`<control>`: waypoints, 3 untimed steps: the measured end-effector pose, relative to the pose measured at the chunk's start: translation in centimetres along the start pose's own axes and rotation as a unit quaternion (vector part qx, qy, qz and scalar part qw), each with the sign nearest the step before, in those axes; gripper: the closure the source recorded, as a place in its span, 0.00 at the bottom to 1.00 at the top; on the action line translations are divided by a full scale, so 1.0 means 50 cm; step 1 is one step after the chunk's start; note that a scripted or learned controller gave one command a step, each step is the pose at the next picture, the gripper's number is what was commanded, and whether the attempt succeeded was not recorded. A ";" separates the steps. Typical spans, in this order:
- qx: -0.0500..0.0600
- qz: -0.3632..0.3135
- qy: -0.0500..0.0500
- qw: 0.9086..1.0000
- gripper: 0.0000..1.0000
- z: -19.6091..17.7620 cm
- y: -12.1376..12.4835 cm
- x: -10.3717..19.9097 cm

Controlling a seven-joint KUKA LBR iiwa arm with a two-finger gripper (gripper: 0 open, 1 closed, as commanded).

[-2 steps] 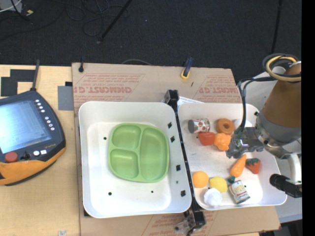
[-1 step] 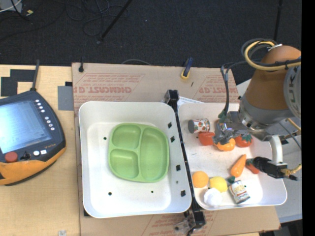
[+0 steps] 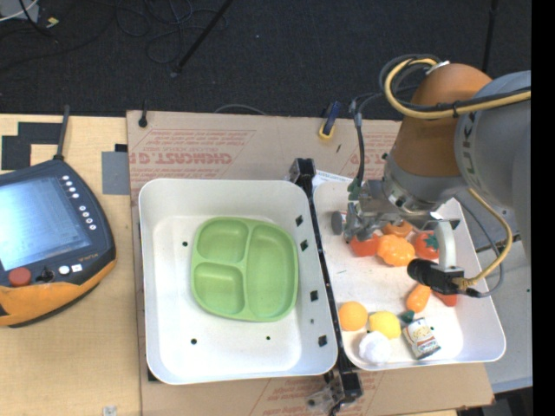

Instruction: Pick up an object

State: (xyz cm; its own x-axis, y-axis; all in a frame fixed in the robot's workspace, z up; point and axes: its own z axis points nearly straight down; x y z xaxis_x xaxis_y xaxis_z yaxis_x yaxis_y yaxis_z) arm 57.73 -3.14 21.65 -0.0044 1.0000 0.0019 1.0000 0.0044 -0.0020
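My arm bends down from above into the right bin point(image 3: 486, 341), wrist low, my gripper point(image 3: 362, 229) at its far left part, just beside the orange toys point(image 3: 395, 250). Whether my fingers are apart or together I cannot tell. A green divided plate point(image 3: 244, 269) lies in the neighbouring bin

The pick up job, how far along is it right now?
Early stage. Done: the arm has reached into the right bin, and the gripper sits low among the orange toys near an orange piece. In hand: nothing visibly lifted; whether anything is grasped cannot be told. Left: secure an item and raise it. The green divided plate lies in the left bin.
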 end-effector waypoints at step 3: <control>0.000 0.002 -0.001 1.000 1.00 -0.016 0.019 0.014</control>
State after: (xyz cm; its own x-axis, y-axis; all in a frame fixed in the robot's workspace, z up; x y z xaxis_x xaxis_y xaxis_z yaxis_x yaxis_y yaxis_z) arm 58.67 -2.46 22.47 0.0002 1.0000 0.0001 1.0000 -0.0002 -0.0018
